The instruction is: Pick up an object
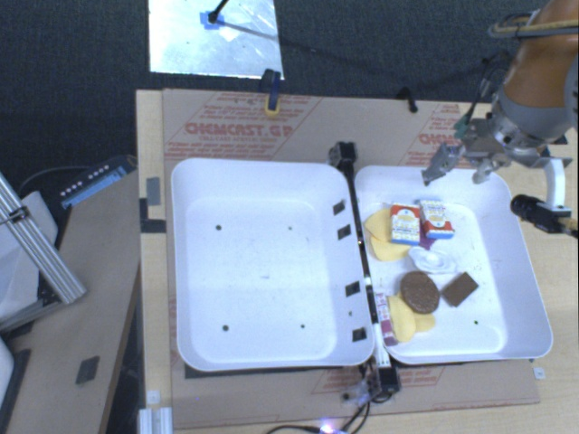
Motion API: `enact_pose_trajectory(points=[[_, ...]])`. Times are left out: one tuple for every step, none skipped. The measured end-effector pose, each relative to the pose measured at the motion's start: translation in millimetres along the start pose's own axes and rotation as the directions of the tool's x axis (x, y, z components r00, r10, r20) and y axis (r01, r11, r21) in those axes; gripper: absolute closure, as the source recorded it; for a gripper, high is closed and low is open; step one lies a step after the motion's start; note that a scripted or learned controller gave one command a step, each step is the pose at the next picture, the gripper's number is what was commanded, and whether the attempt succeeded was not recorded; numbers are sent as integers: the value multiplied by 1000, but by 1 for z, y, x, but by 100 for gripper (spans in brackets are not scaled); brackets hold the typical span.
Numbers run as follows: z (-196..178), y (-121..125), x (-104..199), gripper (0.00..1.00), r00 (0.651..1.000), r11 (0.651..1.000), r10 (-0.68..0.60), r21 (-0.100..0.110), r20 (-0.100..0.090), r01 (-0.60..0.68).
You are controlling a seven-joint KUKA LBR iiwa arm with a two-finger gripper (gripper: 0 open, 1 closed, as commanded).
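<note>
A: Which thing is it after? The nearest candidates are the two small red, white and yellow cartons [421,221] standing side by side near the back of the right-hand shallow white bin [520,269].

B: Likely those. Nothing has been lifted yet; every item lies on the bin floor, so the whole pick remains: descend, close, raise.

A: And the two-finger gripper [463,164]?

B: It hangs above the bin's far rim, just behind and to the right of the cartons, apart from them. Its fingers look spread and they grip nothing (the gap between them shows only bin and board).

A: What else lies there?

B: A pale yellow flat disc [381,240] under the cartons' left side, a crumpled white piece [432,260] just in front of them, then a round brown cookie-like disc [419,291] and a brown rectangular slab [460,288] nearer the front. The left shallow white bin [262,260] sits beside it on the printed cardboard sheet [237,127].
</note>
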State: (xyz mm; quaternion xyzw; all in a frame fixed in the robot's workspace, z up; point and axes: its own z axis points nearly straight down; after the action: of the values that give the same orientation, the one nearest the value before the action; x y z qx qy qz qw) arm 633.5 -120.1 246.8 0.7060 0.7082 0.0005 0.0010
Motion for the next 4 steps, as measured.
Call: enact_pose_trajectory(points=[[-11,1,0,100,1000,1000,-3,-3,0,3],[-44,38,98,100,1000,1000,-9,-5,-2,9],[-111,36,184,100,1000,1000,-10,-8,-4,10],[-174,36,265,100,1000,1000,-9,-8,-5,9]])
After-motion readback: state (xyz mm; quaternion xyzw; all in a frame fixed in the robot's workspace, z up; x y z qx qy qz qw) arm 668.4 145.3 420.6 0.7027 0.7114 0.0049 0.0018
